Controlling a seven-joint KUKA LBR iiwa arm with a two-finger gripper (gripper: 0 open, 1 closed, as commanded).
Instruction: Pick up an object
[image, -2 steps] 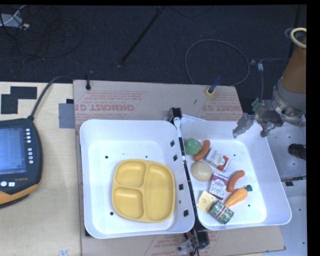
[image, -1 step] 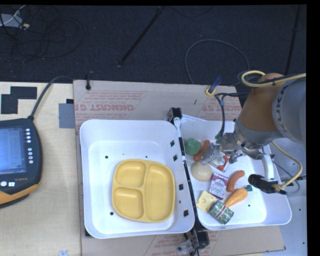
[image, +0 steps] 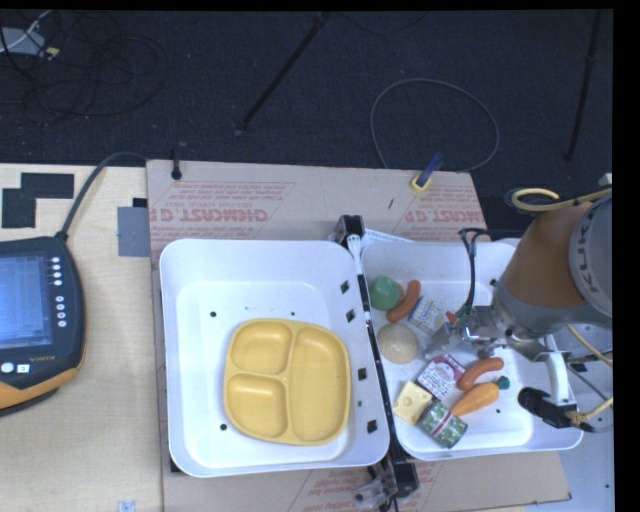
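Observation:
My gripper (image: 452, 338) hangs low over the middle of the right bin (image: 505, 436), with the arm's orange band (image: 540, 268) behind it to the right. It sits just right of a beige ball (image: 398, 345) and just above a pink-and-white packet (image: 438, 378). A red sausage (image: 480, 372) and a carrot (image: 474, 399) lie below it to the right. Further back are a green ball (image: 385, 292), an orange sausage (image: 404, 300) and a small printed packet (image: 427, 316). A yellow cheese wedge (image: 412, 402) and a green can (image: 442, 424) lie near the front.
The left bin (image: 190, 300) holds a yellow divided plate (image: 288, 380). A black divider (image: 362, 330) runs between the bins. A black fitting with a white cable (image: 548, 406) sits at the right bin's right rim. A tablet (image: 30, 310) lies far left.

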